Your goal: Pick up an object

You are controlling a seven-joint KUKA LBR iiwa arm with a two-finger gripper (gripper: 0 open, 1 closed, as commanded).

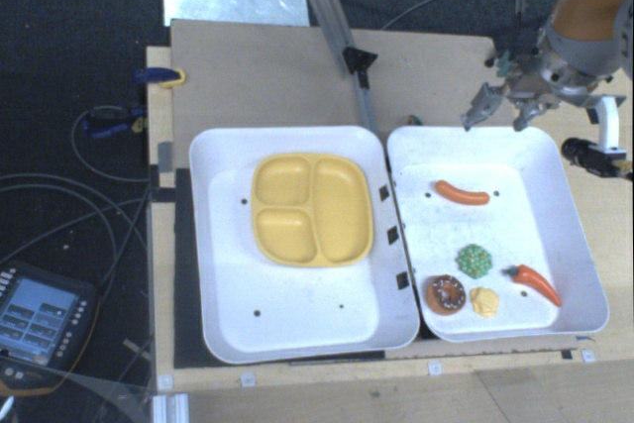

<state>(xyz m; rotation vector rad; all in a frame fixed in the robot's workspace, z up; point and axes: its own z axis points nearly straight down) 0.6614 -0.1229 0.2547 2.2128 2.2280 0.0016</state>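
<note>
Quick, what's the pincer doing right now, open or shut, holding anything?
Pincer: open, nothing between its fingers, hovering above the back rim of the right bin.

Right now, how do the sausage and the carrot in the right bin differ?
The sausage is plain orange-red and evenly thick with rounded ends; the carrot tapers to a point and has a green tip. The sausage lies nearly level across the bin's upper middle; the carrot lies slanted near the lower right corner. The sausage lies closer to the gripper than the carrot. Both are long, orange-red toy foods lying flat in the same bin.
</note>
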